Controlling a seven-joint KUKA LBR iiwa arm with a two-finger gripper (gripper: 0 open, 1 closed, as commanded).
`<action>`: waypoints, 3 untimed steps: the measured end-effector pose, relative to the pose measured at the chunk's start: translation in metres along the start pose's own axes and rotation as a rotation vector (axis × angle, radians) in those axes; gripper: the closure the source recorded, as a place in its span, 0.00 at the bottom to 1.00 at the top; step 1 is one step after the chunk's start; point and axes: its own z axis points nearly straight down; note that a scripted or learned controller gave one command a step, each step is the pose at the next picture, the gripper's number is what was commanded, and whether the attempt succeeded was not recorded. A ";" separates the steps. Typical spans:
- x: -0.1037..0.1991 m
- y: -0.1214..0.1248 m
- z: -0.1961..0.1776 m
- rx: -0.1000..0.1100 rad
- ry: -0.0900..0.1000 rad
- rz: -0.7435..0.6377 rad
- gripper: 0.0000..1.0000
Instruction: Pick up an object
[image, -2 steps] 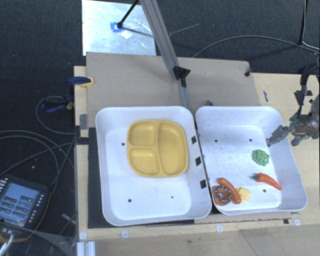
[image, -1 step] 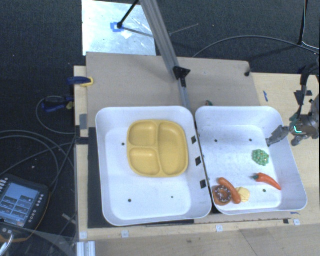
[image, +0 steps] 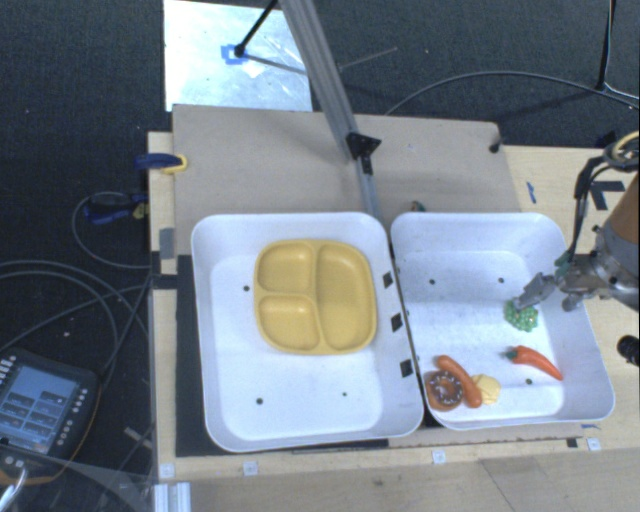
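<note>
The right bin (image: 470, 262) holds several toy foods. A green broccoli-like piece (image: 520, 317) lies near the bin's right side. An orange carrot (image: 536, 362) lies below it. At the front are a red sausage (image: 456, 377), a brown donut (image: 441, 391) and a small yellow piece (image: 487, 388). My gripper (image: 550, 292) reaches in from the right and hangs just above and to the right of the green piece. I see nothing held in it.
The left bin (image: 225, 400) holds a yellow divided plate (image: 315, 297). A grey pole (image: 330, 85) slants across the back of the bench. Cables and a handheld pendant (image: 40, 395) lie on the floor to the left.
</note>
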 end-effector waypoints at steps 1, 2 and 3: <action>0.002 0.007 0.044 -0.002 -0.001 -0.001 0.00; 0.002 0.007 0.076 -0.002 -0.001 0.001 0.00; 0.002 0.009 0.063 -0.008 -0.002 0.001 1.00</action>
